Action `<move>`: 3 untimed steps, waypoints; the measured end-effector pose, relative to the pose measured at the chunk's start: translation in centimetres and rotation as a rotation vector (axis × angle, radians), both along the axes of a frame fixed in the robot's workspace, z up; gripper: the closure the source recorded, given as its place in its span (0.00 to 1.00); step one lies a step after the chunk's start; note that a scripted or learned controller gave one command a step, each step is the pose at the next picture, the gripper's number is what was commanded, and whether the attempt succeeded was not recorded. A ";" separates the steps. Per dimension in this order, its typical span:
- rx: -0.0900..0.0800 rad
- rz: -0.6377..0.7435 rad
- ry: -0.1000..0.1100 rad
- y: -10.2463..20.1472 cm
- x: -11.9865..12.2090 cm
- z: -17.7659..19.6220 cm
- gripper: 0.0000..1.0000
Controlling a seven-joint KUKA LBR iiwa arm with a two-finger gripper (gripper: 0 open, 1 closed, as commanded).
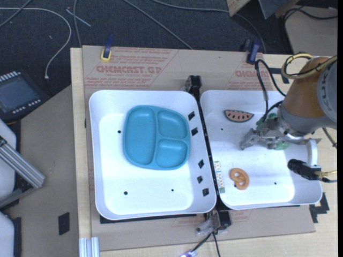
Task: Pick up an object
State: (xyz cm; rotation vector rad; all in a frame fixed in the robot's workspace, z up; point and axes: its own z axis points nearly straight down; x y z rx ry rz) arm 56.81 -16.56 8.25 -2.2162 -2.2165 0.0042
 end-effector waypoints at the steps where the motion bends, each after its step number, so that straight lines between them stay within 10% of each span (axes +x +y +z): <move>1: -0.002 0.000 -0.008 0.0 0.2 1.5 1.00; 3: -0.005 0.001 -0.013 0.2 0.0 12.4 1.00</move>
